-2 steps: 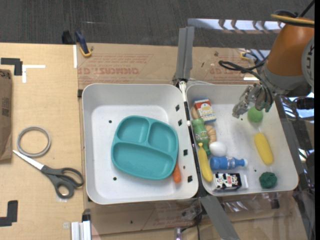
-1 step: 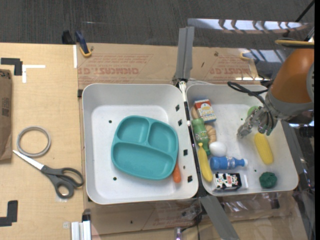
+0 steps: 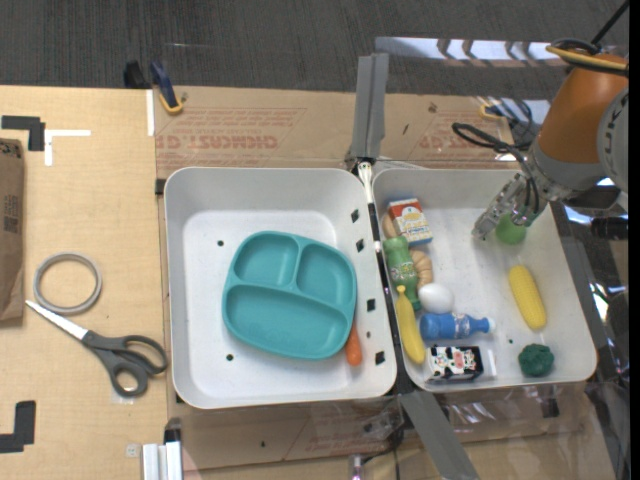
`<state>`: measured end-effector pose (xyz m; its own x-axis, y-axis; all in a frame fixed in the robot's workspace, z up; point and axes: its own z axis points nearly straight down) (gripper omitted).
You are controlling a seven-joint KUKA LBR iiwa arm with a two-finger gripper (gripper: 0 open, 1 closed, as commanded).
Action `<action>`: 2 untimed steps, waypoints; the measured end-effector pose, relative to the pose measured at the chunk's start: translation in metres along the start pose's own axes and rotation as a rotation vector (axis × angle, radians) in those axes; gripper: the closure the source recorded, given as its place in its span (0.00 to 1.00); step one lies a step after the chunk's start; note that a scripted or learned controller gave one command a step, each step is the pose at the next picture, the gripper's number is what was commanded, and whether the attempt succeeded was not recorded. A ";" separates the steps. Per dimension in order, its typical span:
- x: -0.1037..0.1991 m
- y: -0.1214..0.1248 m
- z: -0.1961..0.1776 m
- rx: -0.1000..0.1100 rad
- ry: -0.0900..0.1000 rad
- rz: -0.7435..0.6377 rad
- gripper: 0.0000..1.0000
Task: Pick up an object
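Camera view, left to right: tape roll (image 3: pixel 68 281) and scissors (image 3: pixel 105 348) on surface (image 3: pixel 90 188). Left bin (image 3: pixel 190 208) holds teal divided plate (image 3: pixel 290 295), small carrot (image 3: pixel 353 348) at its right edge. Right bin (image 3: pixel 570 298): carton (image 3: pixel 409 220), green bottle (image 3: pixel 399 261), banana (image 3: pixel 408 326), white egg (image 3: pixel 436 296), blue bottle (image 3: pixel 452 326), cow-print box (image 3: pixel 458 362), corn cob (image 3: pixel 527 295), dark green piece (image 3: pixel 536 359). Gripper (image 3: pixel 503 218) down in bin's far right corner, fingers set narrow against light green object (image 3: pixel 512 232); grasp cannot be told.

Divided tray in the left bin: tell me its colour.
Teal; the divided tray shows plainly in the camera view.
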<state>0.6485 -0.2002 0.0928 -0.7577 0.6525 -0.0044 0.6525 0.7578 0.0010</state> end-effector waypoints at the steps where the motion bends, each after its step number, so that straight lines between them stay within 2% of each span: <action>1: -0.001 0.001 -0.011 -0.001 -0.006 -0.004 1.00; 2: 0.025 0.036 -0.114 0.000 0.000 0.170 1.00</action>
<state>0.6524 -0.1569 0.2070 -0.6366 0.7712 -0.0045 0.7712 0.6366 0.0018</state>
